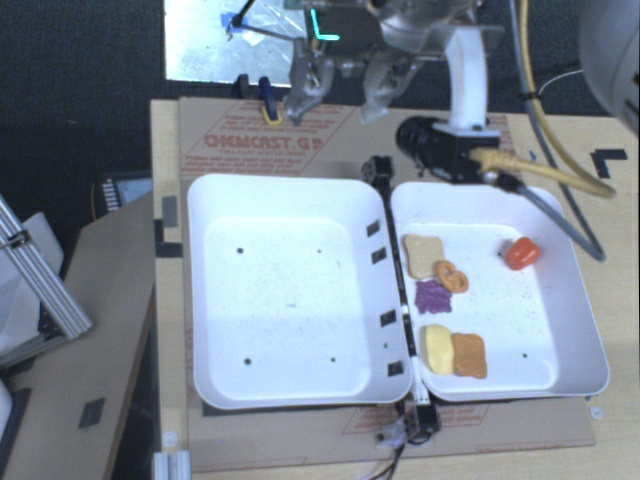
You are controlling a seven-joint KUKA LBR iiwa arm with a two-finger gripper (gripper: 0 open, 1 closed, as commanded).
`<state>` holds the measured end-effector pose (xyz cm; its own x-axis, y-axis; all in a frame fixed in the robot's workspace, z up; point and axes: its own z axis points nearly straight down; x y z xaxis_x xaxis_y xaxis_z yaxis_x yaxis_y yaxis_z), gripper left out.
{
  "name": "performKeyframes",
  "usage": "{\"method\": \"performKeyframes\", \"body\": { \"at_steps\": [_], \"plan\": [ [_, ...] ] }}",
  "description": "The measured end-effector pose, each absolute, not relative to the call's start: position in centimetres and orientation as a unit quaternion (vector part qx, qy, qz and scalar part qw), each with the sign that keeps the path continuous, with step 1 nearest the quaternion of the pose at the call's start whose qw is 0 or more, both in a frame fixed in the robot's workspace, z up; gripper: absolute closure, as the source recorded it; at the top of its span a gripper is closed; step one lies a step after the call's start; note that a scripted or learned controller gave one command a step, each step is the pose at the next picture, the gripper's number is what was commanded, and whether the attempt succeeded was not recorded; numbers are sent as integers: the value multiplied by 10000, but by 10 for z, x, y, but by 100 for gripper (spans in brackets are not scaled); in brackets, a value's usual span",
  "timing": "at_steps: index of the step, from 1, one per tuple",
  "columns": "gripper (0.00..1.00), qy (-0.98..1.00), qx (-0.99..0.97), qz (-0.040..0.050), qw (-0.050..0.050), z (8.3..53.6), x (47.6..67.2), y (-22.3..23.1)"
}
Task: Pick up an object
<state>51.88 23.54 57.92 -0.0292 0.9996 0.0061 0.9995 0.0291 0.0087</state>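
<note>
Grey end effector (335, 86) raised behind bins, fingers spread, nothing between them

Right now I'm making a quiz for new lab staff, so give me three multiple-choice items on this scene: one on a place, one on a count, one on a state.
1. Where do the food items lie? A left bin B right bin C cardboard
2. How many items lie there? A three B nine C six
3. Where is the gripper? A above the bench's far edge B inside the left bin C touching the tomato

Key: 1 B, all sit right of the divider. 2 C, toast, pretzel, purple piece, yellow piece, orange-brown piece, tomato. 3 A, it hangs beyond both bins.
</note>
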Motion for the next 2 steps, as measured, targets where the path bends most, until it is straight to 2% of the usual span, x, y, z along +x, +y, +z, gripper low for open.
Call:
{"method": "performKeyframes", "body": {
  "at_steps": [1, 2],
  "plan": [
    [100, 7186, 6954, 69, 12, 591, 519, 236],
    [100, 7056, 7086, -23, -10, 532, 485, 169]
  ]
}}
